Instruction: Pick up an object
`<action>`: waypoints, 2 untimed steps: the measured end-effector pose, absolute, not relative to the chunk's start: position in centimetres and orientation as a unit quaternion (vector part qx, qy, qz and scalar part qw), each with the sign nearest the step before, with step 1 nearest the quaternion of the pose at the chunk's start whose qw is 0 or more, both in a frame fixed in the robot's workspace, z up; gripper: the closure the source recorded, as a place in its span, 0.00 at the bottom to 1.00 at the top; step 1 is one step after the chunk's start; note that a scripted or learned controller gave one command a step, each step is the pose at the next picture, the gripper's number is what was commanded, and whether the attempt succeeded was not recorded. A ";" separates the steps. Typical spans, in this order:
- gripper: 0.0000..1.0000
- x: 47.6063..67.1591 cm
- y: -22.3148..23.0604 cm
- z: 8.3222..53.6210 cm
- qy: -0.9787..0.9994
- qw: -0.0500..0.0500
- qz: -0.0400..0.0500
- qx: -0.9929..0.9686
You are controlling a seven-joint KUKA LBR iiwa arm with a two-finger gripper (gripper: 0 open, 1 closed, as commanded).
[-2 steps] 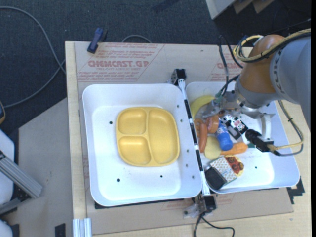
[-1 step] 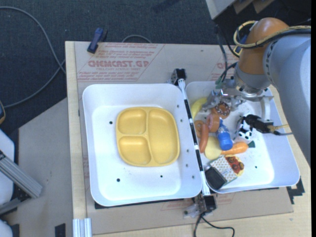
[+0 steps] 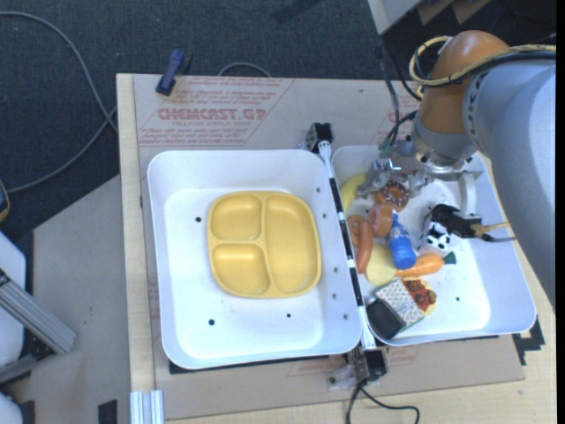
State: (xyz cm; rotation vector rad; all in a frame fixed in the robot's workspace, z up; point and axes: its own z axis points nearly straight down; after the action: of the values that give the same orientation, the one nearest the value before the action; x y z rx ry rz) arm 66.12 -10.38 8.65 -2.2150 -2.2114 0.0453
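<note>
Right now I am hovering my hand (image 3: 395, 177), grip state unclear, over light, stiff, slippery toys; the carrot (image 3: 360, 241) offers a narrow middle.

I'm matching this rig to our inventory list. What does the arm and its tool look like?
The arm is bulky, rounded and light grey, with an orange band above the wrist. Yellow and dark cables loop beside that band. The tool is a small metallic grey assembly with dark parts.
</note>
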 end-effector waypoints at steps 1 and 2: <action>0.00 60.4 -10.1 8.4 -0.707 0.001 0.000 -0.708; 1.00 60.4 -10.1 9.5 -0.707 0.000 0.000 -0.708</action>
State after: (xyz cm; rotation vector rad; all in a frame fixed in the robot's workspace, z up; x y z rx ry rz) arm 60.44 -10.08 9.46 -2.2236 -2.2199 -0.0012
